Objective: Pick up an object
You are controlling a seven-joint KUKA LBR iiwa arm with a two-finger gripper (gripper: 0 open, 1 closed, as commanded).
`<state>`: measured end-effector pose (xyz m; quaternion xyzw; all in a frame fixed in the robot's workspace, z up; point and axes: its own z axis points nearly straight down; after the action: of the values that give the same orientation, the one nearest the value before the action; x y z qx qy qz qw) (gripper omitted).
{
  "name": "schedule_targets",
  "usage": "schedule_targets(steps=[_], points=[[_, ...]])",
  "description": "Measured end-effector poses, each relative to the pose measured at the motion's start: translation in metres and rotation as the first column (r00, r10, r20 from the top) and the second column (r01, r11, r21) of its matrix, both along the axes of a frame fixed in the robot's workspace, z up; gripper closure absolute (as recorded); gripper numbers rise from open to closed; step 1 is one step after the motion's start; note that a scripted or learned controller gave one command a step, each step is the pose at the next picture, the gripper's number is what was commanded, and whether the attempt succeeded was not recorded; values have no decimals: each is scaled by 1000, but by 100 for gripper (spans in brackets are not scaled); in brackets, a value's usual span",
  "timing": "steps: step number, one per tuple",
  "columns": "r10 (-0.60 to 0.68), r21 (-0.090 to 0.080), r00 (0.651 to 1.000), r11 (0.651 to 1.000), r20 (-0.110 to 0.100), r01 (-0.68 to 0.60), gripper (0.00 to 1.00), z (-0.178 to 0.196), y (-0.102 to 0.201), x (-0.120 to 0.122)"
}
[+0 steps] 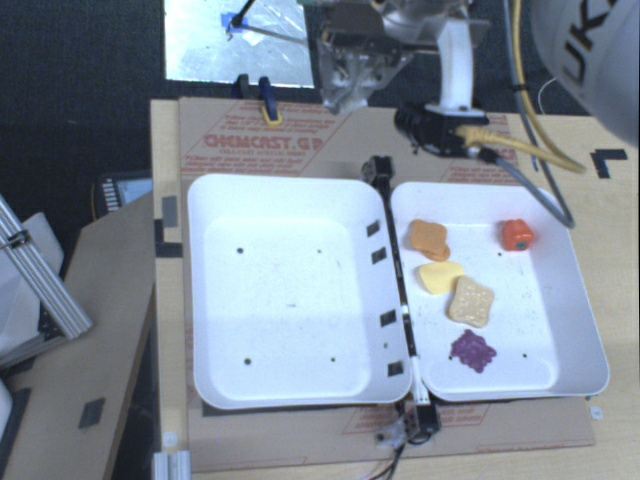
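Note:
The right bin (575, 298) holds several small items: an orange piece (429, 238), a yellow piece (439, 277), a tan cracker (471, 302), a purple grape cluster (472, 350) and a red-orange piece (516, 234). My gripper (345, 83) hangs high at the top of the view, above the bench's far edge and well away from the bins. Nothing shows between its fingers.
The left bin (215, 268) sits beside the right one, with a black-clipped divider (392, 278) between them. A shiny metal plate (240, 28) lies at the back left. Yellow and grey cables (520, 153) run over the bench at the back right.

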<state>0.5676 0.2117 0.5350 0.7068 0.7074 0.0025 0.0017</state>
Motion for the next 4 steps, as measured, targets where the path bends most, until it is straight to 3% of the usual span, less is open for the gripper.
schedule_targets(steps=[1, 2, 3, 4], points=[[4, 1, 1000, 1000, 0, -4, 100, 1, 24, 51], [0, 1, 1000, 1000, 1, 0, 100, 1, 22, 102], [-6, -2, 1000, 1000, -7, 6, 100, -15, -59, 53], [8, 2, 1000, 1000, 0, -8, 100, 1, 16, 89]])
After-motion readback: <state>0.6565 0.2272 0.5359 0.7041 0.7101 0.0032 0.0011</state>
